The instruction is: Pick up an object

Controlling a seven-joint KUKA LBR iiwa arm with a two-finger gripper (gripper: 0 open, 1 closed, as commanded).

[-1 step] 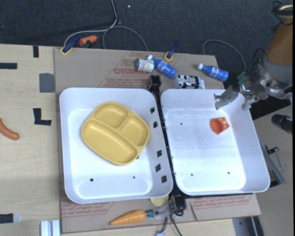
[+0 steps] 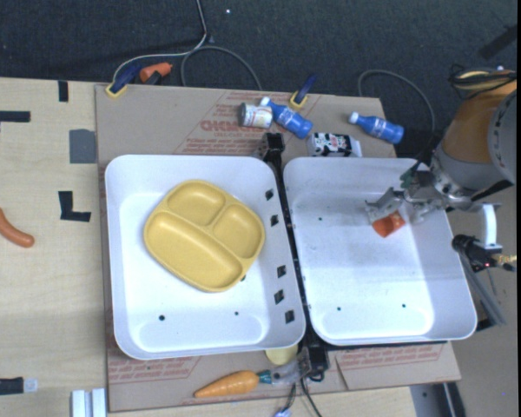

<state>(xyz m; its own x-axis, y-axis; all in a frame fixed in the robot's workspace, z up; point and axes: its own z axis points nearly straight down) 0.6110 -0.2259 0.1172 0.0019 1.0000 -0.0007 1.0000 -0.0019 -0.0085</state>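
Orange-red and blocky, a small plastic object [image 2: 387, 225] is lying on the floor of the right shallow white bin [image 2: 365, 311], near its upper right part. It is looking like a short chunk with a darker shaded edge; its exact form is too small to make out. The grey two-finger gripper [image 2: 398, 203] is hovering right over it, the metal tips just touching or overlapping the object's top edge, and whether the pincer is apart or closed on it I cannot tell. The grey arm with its orange band [image 2: 479, 120] is reaching in from the right. In the left shallow white bin [image 2: 130, 320] a yellow divided plastic plate [image 2: 204, 234] is resting. Behind the bins, two blue plastic bottles [image 2: 293, 121] [image 2: 379, 128] are lying on brown cardboard [image 2: 156, 120].
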